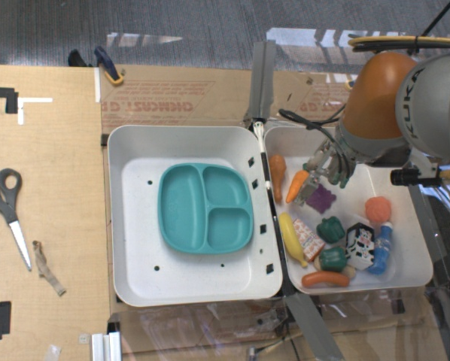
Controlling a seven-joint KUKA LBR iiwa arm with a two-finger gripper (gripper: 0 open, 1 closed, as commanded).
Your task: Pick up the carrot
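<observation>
The carrot (294, 188) is a small orange piece lying at a slant in the right bin (405, 273), close to that bin's left wall. My gripper (319, 177) comes down from the upper right, and its tip is right at the carrot's upper end. A purple block (322, 200) lies just under the gripper. The wrist hides the spot where the gripper meets the carrot.
An orange piece (276, 168) lies just left of the carrot by the bin wall. A banana (290, 235), green pepper (331, 229), cow toy (360, 245), blue bottle (381, 248), peach ball (378, 209) and sausage (326, 279) fill the right bin's front. A teal divided plate (206, 209) sits in the left bin (135, 224).
</observation>
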